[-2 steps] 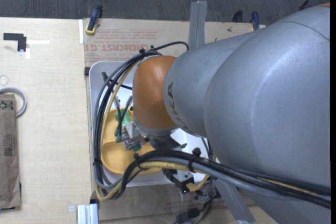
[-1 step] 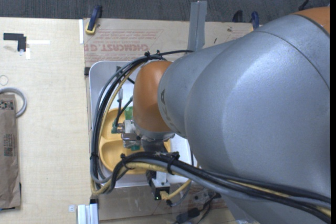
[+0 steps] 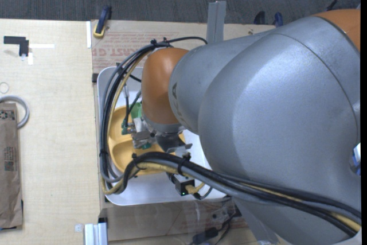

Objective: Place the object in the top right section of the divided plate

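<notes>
Arm (image 3: 269, 117) covered most of the right side, its grey shell and orange band hanging over the white bin (image 3: 109, 80); pincer (image 3: 153, 143) sat low over the yellow divided plate (image 3: 121, 152), hidden under the wrist, so how wide it stood and whether it had hold of anything could not be told; the object itself could not be made out, wrist and black cables (image 3: 114, 100) blocked that spot; plate showed as smooth yellow curved compartments, partly cut off by the arm; bin was shallow with rounded corners; bench (image 3: 51, 123) was pale wood-grain; brown paper bag (image 3: 10, 163) lay at the left edge, cut off.
</notes>
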